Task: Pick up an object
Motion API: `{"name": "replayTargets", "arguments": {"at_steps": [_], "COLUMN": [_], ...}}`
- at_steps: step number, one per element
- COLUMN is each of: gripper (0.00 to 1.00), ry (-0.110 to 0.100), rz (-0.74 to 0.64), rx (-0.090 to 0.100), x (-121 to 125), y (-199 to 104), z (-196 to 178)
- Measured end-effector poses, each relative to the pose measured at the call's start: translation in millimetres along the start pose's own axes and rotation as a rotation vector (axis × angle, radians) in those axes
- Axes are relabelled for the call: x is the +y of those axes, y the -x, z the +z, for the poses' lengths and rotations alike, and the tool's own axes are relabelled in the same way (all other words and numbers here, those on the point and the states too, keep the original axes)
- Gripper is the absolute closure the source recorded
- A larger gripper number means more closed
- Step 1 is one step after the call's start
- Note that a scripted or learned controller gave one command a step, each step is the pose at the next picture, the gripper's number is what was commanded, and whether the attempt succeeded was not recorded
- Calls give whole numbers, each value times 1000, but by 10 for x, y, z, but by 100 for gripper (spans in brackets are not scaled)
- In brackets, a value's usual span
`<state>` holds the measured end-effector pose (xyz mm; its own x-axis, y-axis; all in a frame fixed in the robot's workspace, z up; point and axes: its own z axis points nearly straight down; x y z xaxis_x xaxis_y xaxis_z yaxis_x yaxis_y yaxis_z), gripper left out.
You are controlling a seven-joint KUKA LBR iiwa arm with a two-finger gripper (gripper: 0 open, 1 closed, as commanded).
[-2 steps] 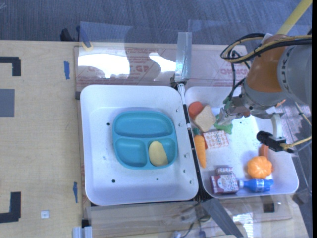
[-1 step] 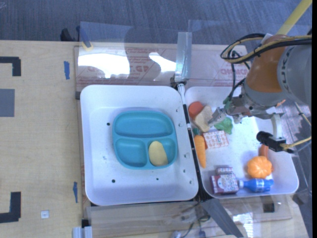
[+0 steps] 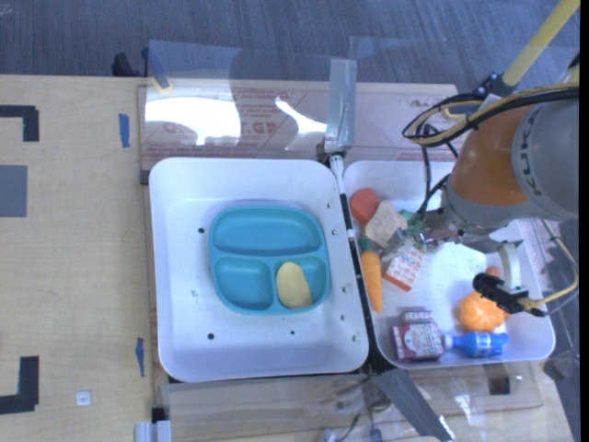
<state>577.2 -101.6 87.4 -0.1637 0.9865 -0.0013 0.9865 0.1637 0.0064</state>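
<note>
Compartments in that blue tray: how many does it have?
3. The blue tray has one long compartment across the top, one at lower left, and one at lower right holding a yellow potato-shaped toy.

A yellow potato (image 3: 294, 284) lies in the blue tray (image 3: 267, 234); the tool (image 3: 413, 235) hovers over the right bin (image 3: 538, 339).

- One fixed camera looks down from above the bench (image 3: 64, 247), tilted slightly, so the far edge lies at the top of the picture.
- It stands far enough back to take in both white bins whole: the left bin (image 3: 175, 274) sits near the middle, the right bin (image 3: 538, 339) toward the right side.
- A strip of grey floor (image 3: 276, 7) shows beyond the bench.
- The arm (image 3: 515, 164) enters from the right, close beneath the lens, so it looks large.
</note>
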Motion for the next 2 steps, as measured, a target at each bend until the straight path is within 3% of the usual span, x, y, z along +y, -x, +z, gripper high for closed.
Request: {"name": "replayTargets", "arguments": {"at_steps": [1, 2], "gripper": [0, 100], "ry": [2, 7], "rz": [-330, -328], "rx": [-1, -3], "x": [-358, -337], "y": [61, 71], "z": [-6, -109]}}
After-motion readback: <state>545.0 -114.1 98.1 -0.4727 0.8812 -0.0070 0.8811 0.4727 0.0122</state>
